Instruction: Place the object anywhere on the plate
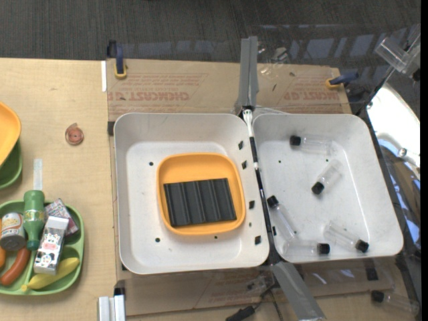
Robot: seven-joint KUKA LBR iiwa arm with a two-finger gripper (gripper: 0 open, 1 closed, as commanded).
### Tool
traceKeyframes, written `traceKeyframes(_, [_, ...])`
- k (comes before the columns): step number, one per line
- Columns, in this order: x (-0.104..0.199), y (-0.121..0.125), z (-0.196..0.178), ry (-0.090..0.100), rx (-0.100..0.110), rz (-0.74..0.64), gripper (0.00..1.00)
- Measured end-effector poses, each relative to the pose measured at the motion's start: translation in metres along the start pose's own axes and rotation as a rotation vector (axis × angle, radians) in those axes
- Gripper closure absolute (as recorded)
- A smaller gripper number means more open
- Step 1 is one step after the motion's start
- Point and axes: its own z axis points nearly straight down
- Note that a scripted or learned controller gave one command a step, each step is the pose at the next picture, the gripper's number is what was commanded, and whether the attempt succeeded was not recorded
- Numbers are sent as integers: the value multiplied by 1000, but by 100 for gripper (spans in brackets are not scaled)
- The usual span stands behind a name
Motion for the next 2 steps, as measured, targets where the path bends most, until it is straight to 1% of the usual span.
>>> traceKeyframes(1, [3, -2, 1, 2, 0, -287, 100])
traceKeyframes(2, [0, 2, -1, -2, -2, -471, 100])
